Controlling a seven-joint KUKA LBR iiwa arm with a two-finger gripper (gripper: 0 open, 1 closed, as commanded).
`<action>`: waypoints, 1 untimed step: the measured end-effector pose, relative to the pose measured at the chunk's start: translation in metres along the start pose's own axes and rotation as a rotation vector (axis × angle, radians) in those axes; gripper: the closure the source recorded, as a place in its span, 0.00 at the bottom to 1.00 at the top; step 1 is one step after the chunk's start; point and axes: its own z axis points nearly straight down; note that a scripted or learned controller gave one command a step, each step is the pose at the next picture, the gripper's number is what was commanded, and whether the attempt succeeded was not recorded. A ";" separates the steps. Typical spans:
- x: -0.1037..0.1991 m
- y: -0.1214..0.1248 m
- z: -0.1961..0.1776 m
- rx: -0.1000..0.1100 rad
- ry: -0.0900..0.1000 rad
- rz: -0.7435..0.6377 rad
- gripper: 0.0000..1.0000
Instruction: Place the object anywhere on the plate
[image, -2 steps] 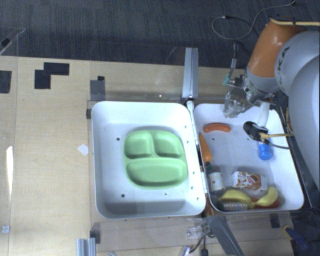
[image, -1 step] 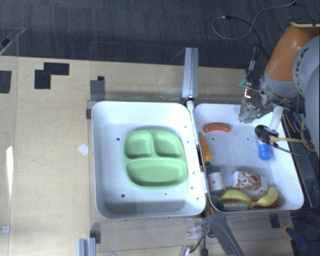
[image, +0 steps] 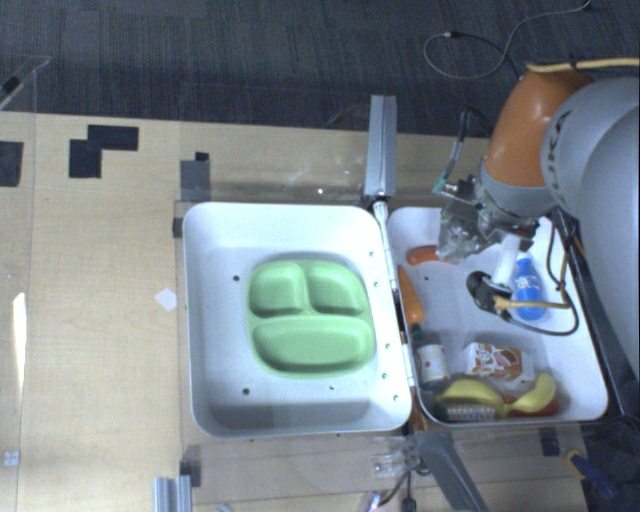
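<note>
Nearest, the banana (image: 500, 396) and a small packet (image: 494, 360) lie at the front of the right bin (image: 590, 395), with a blue bottle (image: 527, 290) further back. Left of them the green plate (image: 310, 315) sits in the left bin (image: 215, 300), well apart. Farther back, the pincer (image: 462, 238) hangs over the right bin's back-left corner, just beside a red-orange object (image: 422, 255), likely the target, long axis roughly left-right. Whether the pincer is spread or pinching, I cannot tell.

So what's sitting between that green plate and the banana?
In the camera view, the bins' two adjoining white walls lie between the green plate and the banana, then a small jar inside the right bin.
</note>
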 end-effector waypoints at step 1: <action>0.064 0.033 -0.005 -0.005 0.001 -0.421 1.00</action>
